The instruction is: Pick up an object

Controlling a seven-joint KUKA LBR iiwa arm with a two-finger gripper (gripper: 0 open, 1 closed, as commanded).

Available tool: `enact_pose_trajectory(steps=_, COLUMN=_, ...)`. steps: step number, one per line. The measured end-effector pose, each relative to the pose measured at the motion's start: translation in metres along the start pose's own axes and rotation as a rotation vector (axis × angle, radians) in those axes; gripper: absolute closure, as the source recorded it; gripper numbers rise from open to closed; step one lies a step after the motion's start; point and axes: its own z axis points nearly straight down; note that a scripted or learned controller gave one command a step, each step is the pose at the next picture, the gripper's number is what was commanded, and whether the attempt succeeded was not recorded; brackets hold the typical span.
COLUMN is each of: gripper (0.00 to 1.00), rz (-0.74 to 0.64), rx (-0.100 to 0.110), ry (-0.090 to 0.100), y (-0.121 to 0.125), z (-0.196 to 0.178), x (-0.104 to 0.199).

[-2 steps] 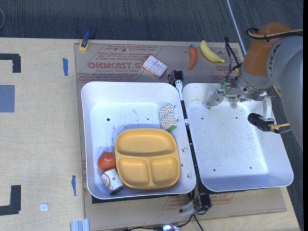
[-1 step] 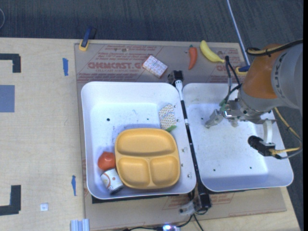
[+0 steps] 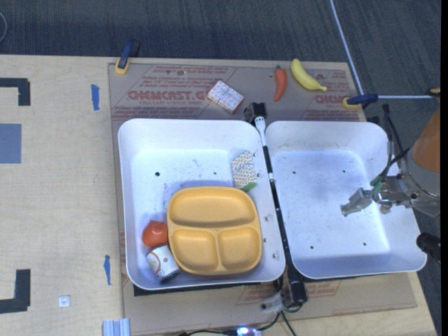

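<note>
Tomato [image 3: 154, 233], near the left bin's [image 3: 133, 187] front-left corner: small, smooth, likely slippery; pinch across its middle. Gripper [image 3: 355, 204] jaw state cannot be told.

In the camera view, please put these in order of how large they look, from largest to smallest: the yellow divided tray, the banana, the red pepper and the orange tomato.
1. Yellow divided tray, by far the largest.
2. Banana.
3. Red pepper and orange tomato: too alike to rank; the tomato is partly hidden by the tray.
</note>
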Motion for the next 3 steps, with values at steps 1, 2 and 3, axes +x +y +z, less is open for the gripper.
enact_pose_trajectory(steps=1, gripper=0.0, rz=-0.003, rx=-0.007, ry=-0.002, y=0.082, z=0.071, x=0.006)
enact_pose_trajectory(steps=2, gripper=0.0, rz=-0.002, rx=-0.004, ry=-0.002, y=0.123, z=0.025, x=-0.051)
enact_pose_trajectory(steps=3, gripper=0.0, rz=-0.005, rx=-0.009, ry=-0.001, y=0.154, z=0.05, x=-0.049)
